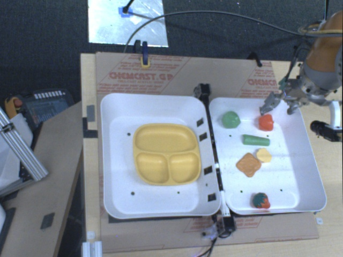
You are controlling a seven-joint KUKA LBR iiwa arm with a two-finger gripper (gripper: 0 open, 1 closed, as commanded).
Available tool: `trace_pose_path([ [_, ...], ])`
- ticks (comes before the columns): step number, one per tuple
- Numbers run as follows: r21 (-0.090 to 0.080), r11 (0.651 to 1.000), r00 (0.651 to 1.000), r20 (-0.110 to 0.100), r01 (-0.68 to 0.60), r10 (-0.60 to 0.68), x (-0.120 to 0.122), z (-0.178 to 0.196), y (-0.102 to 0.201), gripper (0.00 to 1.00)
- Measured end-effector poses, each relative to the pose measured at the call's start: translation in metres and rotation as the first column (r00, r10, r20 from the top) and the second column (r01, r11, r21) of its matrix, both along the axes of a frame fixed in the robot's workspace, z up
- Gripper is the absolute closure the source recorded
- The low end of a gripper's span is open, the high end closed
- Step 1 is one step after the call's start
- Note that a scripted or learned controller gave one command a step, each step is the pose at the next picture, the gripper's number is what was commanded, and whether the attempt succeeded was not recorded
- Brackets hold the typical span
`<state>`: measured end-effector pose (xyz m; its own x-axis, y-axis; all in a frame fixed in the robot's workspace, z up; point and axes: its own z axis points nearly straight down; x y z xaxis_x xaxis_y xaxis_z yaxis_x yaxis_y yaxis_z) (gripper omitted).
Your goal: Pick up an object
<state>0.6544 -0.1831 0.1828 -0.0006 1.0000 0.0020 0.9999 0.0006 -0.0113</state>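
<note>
The gripper [278,104] hangs over the far right part of the right bin [305,159], its two fingers spread apart with nothing between them; one fingertip sits just above the red object [266,122], the other nearer the bin's right rim. The red object lies close to the bin's far wall, with bare white floor to its right and toward the rim. To its left, a little apart, lies a green ball [231,119]. Just in front of it lies a green stick [255,140], and nearer still a pale yellow piece [263,155] touches an orange piece [248,165]. A red and green object [261,200] sits alone near the front wall. The left bin [115,143] bears a yellow divided tray [166,153] at its middle, with open floor all around.
</note>
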Motion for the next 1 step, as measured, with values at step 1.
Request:
trace_pose_path([
  [1, -0.002, 1.0, 1.0, 0.013, -0.003, 0.003, 0.0031, 0.0091, 0.0006, 0.0],
])
